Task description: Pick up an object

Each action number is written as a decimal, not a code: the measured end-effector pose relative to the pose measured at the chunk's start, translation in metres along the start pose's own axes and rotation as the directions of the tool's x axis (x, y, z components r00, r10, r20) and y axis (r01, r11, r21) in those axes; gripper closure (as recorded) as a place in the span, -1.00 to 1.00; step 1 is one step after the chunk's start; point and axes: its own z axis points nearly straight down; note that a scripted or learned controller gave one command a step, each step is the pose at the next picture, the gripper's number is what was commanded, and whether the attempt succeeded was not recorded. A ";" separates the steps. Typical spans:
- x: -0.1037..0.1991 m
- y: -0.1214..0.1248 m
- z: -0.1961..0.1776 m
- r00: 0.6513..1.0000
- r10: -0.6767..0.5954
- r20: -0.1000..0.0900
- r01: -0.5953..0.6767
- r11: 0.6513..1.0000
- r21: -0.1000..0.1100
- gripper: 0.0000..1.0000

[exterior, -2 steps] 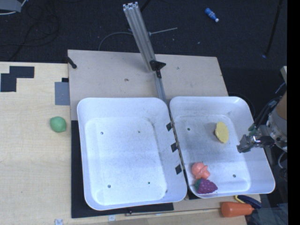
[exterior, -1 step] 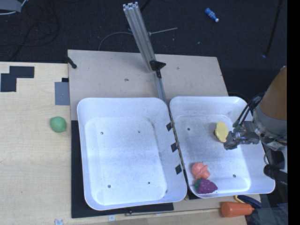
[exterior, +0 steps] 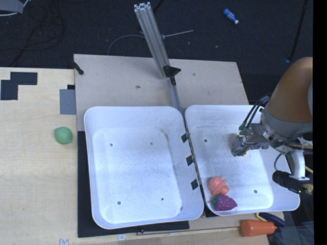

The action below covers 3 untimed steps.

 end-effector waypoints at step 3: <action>0.149 0.058 -0.026 1.000 0.000 0.001 0.000 1.000 -0.001 1.00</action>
